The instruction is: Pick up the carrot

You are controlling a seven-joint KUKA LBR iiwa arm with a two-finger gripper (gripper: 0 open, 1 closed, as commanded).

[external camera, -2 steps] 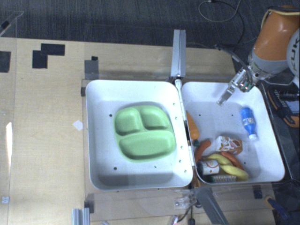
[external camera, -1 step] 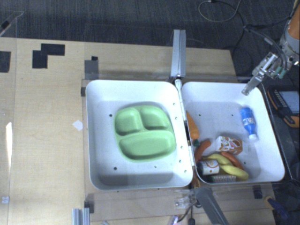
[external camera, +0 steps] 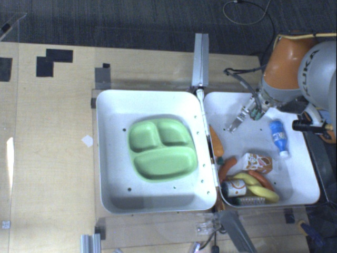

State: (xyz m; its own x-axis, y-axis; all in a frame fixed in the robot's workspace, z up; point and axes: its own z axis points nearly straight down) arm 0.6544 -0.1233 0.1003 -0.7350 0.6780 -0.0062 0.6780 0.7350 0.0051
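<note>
The carrot (external camera: 215, 143) is a slim orange piece lying along the left wall of the right bin (external camera: 300, 165), close to the divider between the bins. My gripper (external camera: 234, 124) hangs over the upper middle of the right bin, pointing down and left. It sits about forty pixels up and right of the carrot and is apart from it. Its fingers look close together with nothing between them.
A green divided plate (external camera: 162, 147) lies in the left bin (external camera: 113, 141). The right bin also holds a blue and white bottle (external camera: 278, 137), a snack packet (external camera: 258, 163), a red sausage (external camera: 227, 167), a banana (external camera: 258, 190) and a small can (external camera: 235, 188) at its front.
</note>
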